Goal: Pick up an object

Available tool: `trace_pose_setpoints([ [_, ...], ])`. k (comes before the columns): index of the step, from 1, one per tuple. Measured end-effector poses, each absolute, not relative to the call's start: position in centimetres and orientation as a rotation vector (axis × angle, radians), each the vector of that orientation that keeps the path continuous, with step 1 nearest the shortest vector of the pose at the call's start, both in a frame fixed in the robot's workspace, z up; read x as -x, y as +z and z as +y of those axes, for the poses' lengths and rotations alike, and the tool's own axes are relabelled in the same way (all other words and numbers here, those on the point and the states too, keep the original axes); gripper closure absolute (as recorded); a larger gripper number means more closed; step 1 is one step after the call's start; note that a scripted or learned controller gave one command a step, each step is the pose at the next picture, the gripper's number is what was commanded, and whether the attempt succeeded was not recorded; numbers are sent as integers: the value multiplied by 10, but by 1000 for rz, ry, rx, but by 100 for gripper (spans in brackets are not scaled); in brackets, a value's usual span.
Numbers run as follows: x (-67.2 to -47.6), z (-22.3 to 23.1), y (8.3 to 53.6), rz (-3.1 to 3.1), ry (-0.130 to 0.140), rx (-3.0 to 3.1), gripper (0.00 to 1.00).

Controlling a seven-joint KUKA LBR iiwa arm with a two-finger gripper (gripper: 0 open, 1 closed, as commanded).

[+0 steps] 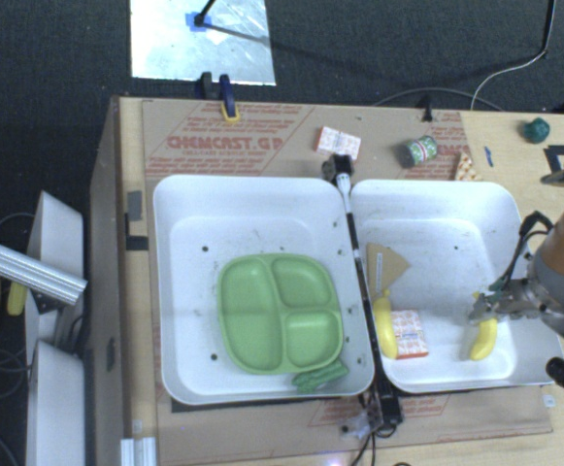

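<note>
Lower right of the frame: a small yellow banana-shaped object [483,339] is seen lying on the floor of the right bin [437,202], close to that bin's right wall. It is judged to be a light toy, smooth-skinned and curved, likely stiff plastic and somewhat slippery. A hold across its narrow middle, square to the long axis, is judged best, since the tapered ends would tend to squirt out.

The gripper [500,306] is seen directly above the object's upper end, with the grey arm [563,260] entering from the right edge and the wrist tipped downward. Whether the fingers are parted or closed cannot be told from this view. The object is not visibly lifted.

Also noted in the right bin: a second yellow item [385,326] beside a small red-and-white box [409,334], near the divider.
</note>
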State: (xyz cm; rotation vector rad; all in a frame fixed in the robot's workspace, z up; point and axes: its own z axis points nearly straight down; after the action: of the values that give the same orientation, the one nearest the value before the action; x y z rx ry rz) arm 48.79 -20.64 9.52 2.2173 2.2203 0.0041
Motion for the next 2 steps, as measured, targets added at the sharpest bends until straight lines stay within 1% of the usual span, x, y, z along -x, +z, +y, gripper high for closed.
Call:
trace_pose_setpoints([
  [1, -487, -199, 168, 2222, 2, -2216, 100],
  [2, -585, -179, 183, 2224, 3, -2215, 100],
])
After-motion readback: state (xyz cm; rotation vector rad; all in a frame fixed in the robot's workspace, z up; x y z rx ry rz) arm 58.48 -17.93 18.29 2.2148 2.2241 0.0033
